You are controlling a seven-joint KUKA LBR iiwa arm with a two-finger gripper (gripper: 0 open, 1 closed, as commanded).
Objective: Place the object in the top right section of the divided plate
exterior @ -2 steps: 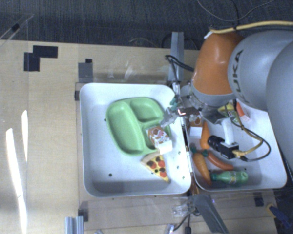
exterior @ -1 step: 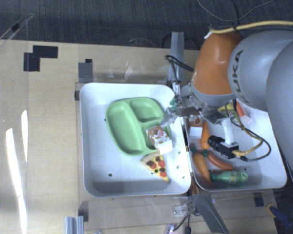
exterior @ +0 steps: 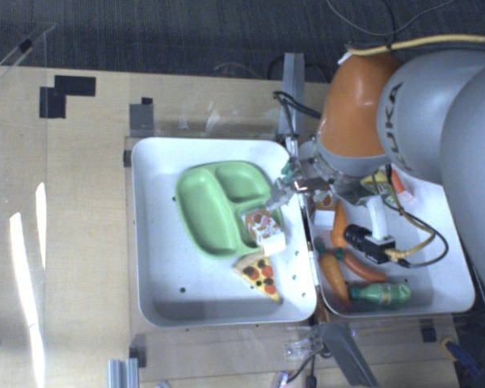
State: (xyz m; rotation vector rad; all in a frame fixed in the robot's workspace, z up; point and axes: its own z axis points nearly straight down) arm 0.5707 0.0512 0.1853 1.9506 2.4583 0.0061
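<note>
The grey arm (exterior: 436, 111) with its orange band fills the upper right, reaching in over the right bin (exterior: 457, 293) toward the seam between the two bins on the pale wooden table (exterior: 73, 241). The left bin (exterior: 158, 281) carries a green divided plate (exterior: 214, 208), set at a slant in its middle. The claw (exterior: 295, 183) hangs at the plate's right edge, just above the seam; whether it is spread or closed cannot be told, nor whether it has hold of anything.

Just below and left of the claw, a small red-and-white object (exterior: 264, 225) sits on the plate's lower right section, near but apart from the claw tip. Beside the plate's lower corner lies a toy pizza slice (exterior: 260, 275) on the bin floor. In the right bin are an orange carrot (exterior: 334, 274), a green bottle (exterior: 381, 294) lying on its side and a reddish sausage-like piece (exterior: 364, 268).
</note>
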